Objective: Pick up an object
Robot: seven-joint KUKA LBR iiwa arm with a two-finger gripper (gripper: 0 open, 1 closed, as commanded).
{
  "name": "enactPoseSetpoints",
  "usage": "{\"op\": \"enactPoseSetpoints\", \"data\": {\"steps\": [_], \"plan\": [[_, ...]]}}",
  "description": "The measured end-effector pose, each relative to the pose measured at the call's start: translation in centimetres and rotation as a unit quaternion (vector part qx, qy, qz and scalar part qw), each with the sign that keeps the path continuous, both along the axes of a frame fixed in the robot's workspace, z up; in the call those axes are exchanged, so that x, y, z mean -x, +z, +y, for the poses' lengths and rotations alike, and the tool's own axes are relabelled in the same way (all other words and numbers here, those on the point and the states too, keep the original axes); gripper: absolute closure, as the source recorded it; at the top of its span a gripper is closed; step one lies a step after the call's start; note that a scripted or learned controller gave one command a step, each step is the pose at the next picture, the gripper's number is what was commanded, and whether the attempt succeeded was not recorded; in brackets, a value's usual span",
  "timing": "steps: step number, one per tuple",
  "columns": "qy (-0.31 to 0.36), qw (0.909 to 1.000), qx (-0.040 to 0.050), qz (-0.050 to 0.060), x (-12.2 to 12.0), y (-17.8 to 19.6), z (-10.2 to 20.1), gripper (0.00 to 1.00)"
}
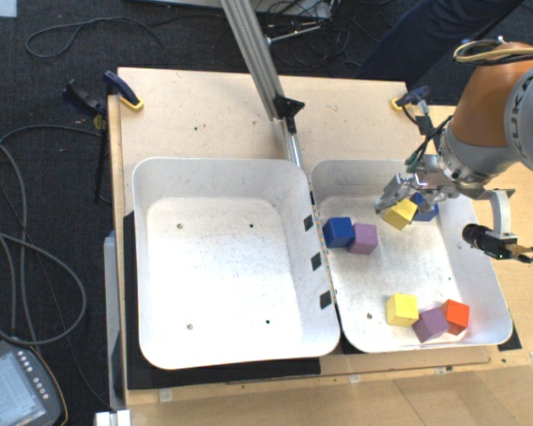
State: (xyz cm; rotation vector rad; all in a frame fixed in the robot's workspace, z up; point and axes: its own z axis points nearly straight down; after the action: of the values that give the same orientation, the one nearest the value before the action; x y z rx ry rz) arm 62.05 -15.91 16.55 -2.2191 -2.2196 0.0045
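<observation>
A blue object [427, 209], perhaps a block, hides behind the gripper [400, 204].

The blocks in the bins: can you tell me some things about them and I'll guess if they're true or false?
1. A yellow block sits between the claw fingers, above the right bin. True.
2. The blue block and a purple block sit far apart. False: they are side by side, about touching.
3. An orange block lies near the right bin's front corner. True.
4. All the loose blocks are in the left bin. False: they lie in the right bin.
5. There are two purple blocks. True: the second purple block lies between the orange block and another yellow block.
</observation>
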Motion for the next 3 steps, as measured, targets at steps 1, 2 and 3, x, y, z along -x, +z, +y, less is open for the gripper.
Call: {"op": "enactPoseSetpoints", "data": {"steps": [1, 2, 3], "plan": [[-0.001, 1.0, 0.003, -0.009, -0.5, -4.1, -0.4, 0.0], [0.0, 0.9999, 0.0037, -0.011, -0.5, -3.2, -0.4, 1.0], [0.001, 1.0, 0.0011, -0.006, -1.7, 1.9, -0.3, 1.0]]}}
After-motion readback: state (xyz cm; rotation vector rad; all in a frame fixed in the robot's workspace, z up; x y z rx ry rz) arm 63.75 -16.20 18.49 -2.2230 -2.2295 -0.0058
